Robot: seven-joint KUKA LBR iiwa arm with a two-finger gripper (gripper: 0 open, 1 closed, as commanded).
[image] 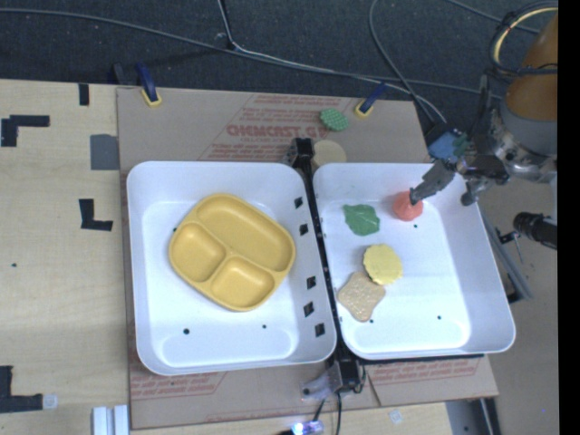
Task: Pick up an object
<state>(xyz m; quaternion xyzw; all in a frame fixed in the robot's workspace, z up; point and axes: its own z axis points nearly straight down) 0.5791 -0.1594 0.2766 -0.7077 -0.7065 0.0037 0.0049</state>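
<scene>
The right bin [453,329] holds a small red-orange piece [408,207] near its far edge. With it lie a green leaf-shaped piece [361,218], a round yellow piece [382,264] and a tan bread-like slice [361,295]. My gripper [448,191] hangs over the bin's far right corner, open, with nothing between its fingers. Its left fingertip [424,189] is just above and to the right of the red-orange piece; I cannot tell whether they touch.
In the left bin [154,333] lies a yellow divided plate [233,250]. Behind the bins, a small green textured piece [333,118] and a pale disc [330,152] rest on the cardboard. Black clips join the bins along the middle wall [313,243]. Cables run overhead at the back.
</scene>
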